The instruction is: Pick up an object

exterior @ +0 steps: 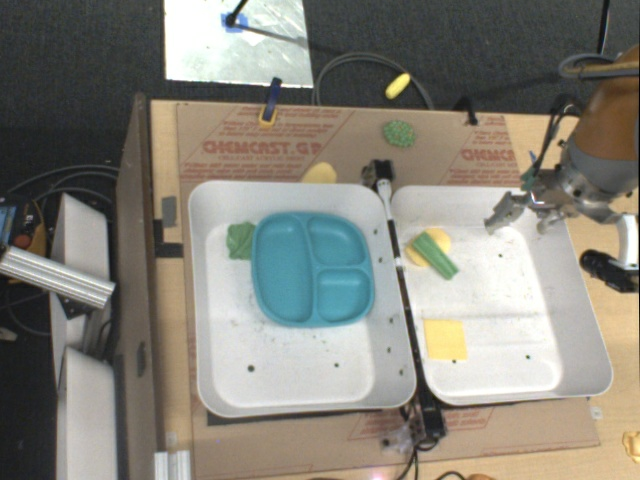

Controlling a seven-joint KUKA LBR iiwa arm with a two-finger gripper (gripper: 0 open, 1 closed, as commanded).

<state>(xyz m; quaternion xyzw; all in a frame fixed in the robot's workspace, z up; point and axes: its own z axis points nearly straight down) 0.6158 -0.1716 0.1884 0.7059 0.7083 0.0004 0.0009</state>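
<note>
While the arm leans in from the right, its gripper hangs over the upper right part of the right bin, and I see two prongs splayed apart with nothing between them, so I take the jaws to be open and empty.

The nearest thing to pick is the green stick, lying in the upper left corner of that same bin on top of a pale yellow round piece. From the jaws it lies to the left and a little toward the front edge, near but clearly apart. Its long axis runs at a slant, from upper left down to lower right, so I judge the fingers would need to close across that slant, not along it.

Further forward in the same bin lies a yellow square, flat on the floor, which looks harder to get fingers under. The left bin holds a blue divided tray with a green leafy piece tucked at its left edge, both well apart from the gripper.

Nothing is lifted yet; my guess is a short move leftward and down comes next.
</note>
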